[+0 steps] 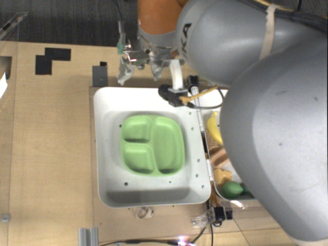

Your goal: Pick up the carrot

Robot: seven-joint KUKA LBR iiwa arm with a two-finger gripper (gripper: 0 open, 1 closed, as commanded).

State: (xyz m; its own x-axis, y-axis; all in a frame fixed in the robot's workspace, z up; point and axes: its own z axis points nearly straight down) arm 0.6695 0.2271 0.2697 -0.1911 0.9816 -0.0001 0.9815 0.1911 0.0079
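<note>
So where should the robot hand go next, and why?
Probably sideways to the right bin. The gripper hangs open at the far rim of the left bin, which holds a green divided plate. A banana and an orange-brown piece, maybe the carrot, lie in the right bin.

The bench (46, 152) was of pale wood, with black patches (51, 59) at its far edge. Dark carpeted floor (61, 9) lay beyond.

Wooden bench (51, 152) under two white bins (105, 152).
</note>
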